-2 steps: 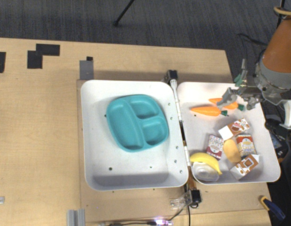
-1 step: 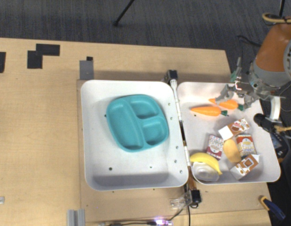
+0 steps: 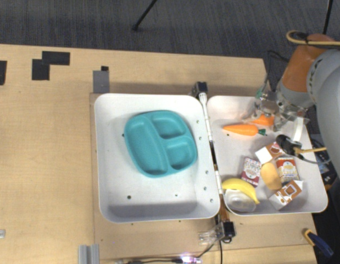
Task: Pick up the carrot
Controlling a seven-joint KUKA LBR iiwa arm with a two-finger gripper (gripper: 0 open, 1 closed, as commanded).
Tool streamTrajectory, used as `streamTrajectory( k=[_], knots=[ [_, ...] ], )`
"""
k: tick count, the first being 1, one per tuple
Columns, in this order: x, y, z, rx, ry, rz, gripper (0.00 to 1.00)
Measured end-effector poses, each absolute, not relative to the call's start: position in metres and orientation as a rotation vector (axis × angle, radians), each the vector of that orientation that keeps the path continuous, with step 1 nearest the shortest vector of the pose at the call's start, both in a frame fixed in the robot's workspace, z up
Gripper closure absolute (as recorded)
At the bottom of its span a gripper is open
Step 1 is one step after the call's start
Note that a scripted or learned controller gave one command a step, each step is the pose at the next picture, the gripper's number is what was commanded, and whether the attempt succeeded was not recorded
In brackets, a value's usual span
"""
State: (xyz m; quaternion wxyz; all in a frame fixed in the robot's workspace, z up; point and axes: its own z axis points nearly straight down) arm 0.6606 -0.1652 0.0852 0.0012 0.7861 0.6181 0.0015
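At the near edge of the right bin (image 3: 318,202) lies a clutter of things: a banana (image 3: 241,188) over a clear cup (image 3: 239,202), a few small cartons (image 3: 285,191) and a yellowish lemon-like fruit (image 3: 269,175). The left bin (image 3: 106,147) holds a teal divided plate (image 3: 160,142).

Farther back in the right bin, the carrot (image 3: 244,130) lies flat on bare white floor, well apart from the clutter. It is orange and tapered, its point toward the left bin and its green stub toward the arm.

Just beyond the stub hangs the gripper (image 3: 267,114), low over the far right corner of the bin. Something orange shows right at it, perhaps the carrot's thick end, but the view is too small to tell, and whether the jaws stand wide or narrow cannot be made out.

The step in hand looks like the approach to the grasp. The carrot is not lifted. The next move probably calls for the gripper to centre over the thick part, across its length, before closing.
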Motion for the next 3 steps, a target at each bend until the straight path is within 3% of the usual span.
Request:
streamTrajectory(
  k=[1,2,3],
  knots=[
    [0.661,-0.164,0.097,2.462,1.955,-0.004,1.00],
    [0.662,-0.164,0.098,2.458,1.954,-0.001,0.00],
    [0.661,-0.163,0.109,2.458,1.966,-0.013,1.00]
  ],
)
